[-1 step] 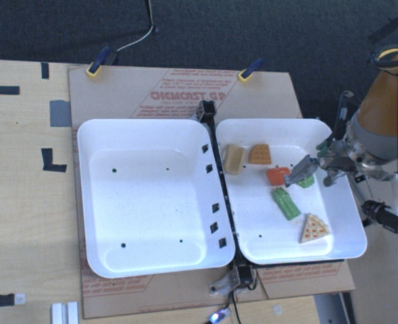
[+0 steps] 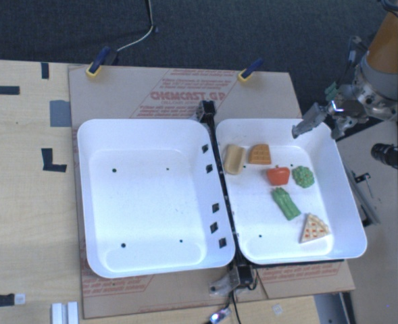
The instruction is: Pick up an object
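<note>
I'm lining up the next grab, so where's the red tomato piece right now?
In the right bin, mid-tray: the red tomato piece touches the green broccoli on its right, below the orange waffle.

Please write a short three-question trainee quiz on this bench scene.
1. True or false: the pincer is over the left bin.
2. What sits between the waffle and the broccoli?
A. tomato
B. spoon
C. cup
3. Fill in: the triangular wedge lies in the ___ bin.

Key: 1 false; it is at the right bin's far rim. 2 A. 3 right.
</note>
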